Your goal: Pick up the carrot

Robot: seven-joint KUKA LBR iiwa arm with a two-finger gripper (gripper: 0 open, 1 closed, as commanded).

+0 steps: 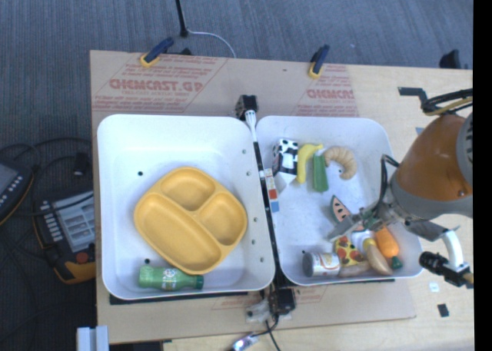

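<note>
We see the carrot (387, 243) lying in the near right corner of the right bin (307, 196), crowded among toy food, so the hand (361, 223) reaches low just left of it. We cannot tell whether the hand is spread or pressed together. The left bin (123, 150) holds a yellow plate (190, 219) and green bottle (171, 277). The table (231, 84) stands on grey carpet (77, 4).

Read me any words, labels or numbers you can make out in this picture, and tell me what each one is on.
"CHEMCAST GP": red print on the brown board under the bins, upper left.
"CHEMCAST": same print, upper right, partly cut off by the right bin.
Green bottle label: too small to read.
Can label: too blurred to read.
</note>
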